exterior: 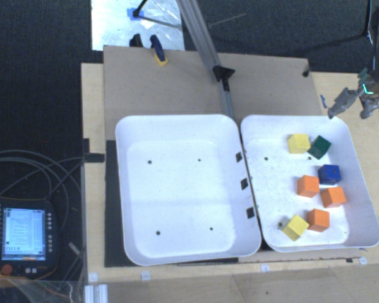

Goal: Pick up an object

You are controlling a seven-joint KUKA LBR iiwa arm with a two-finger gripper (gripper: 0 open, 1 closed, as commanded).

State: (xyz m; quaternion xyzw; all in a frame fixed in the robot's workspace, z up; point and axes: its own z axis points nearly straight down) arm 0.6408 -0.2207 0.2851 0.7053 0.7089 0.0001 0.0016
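Seven small blocks sit in the right-hand bin (357, 232), all gathered toward its right half. A yellow block (298, 143) and a dark green block (319, 147) lie side by side near the far edge, just about touching. Below them a blue block (329, 173) rests beside an orange block (307, 185), with a second orange block (333, 197) just under the blue one. Nearest me, a third orange block (318, 219) touches another yellow block (295, 226). The left-hand bin (129, 245) stands right beside it on the tabletop (265, 81). The tool (350, 103) hangs at the far right, above the tabletop just past the right bin's far corner, well apart from every block; its grey fingers look spread apart with nothing between them.
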